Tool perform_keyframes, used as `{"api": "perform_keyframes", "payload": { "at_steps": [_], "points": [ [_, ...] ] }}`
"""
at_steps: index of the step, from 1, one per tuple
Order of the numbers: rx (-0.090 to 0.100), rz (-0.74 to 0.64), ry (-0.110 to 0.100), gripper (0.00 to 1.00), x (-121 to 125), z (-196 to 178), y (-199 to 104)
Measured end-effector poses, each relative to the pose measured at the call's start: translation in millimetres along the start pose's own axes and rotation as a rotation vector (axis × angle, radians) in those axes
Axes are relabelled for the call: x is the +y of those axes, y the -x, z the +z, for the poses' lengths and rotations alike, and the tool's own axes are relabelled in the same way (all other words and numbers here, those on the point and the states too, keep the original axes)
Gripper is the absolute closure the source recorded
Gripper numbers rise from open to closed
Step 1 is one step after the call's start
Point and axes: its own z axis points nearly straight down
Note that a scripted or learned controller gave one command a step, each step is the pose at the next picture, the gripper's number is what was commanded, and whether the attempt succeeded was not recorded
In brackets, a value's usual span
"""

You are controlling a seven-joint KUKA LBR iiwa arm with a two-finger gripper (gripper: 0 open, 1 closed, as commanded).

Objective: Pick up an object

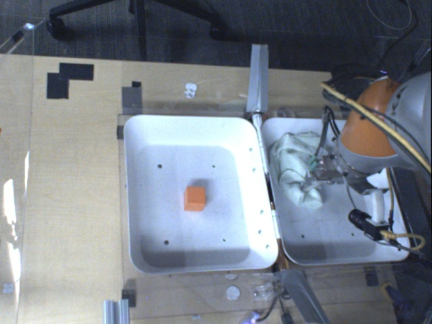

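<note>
Two shallow white bins side by side on a pale wooden bench point(67, 201). Left bin point(145, 181): one small orange cube point(195, 198) near the middle of the floor, slightly left of centre, resting flat, apart from every wall. A few small dark dots scattered over the floor around it.

Right bin point(337, 238): crumpled white cloth point(293, 164) bunched in the upper left part, close against the wall shared with the left bin. A trace of green at the cloth's right edge, too small to identify.

Grey arm with orange band point(368, 123) entering from the right, wrist lowered over the right bin. Gripper point(318, 179) down at the right edge of the cloth, touching or just above it; hard to tell which. Jaw state cannot be told: tips dark, small, and merged with cloth folds and cabling. Nothing clearly visible between them.

Black cables looping from the wrist down over the right bin's right side; a yellowish hose point(347, 106) arching over the orange band.

Metal divider post point(258, 79) standing at the far end of the seam between the bins. Black tape patches point(67, 78) on the bench, top left. Black chair base point(138, 5) on dark carpet beyond the bench.

Orange cube well apart from the gripper, in the other bin.
</note>
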Motion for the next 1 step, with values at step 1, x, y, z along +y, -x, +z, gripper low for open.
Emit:
{"api": "perform_keyframes", "payload": {
  "at_steps": [1],
  "points": [
    [-0.003, 0.320, -0.007, 1.00, 52.1, -87.0, -15.9]
  ]
}}
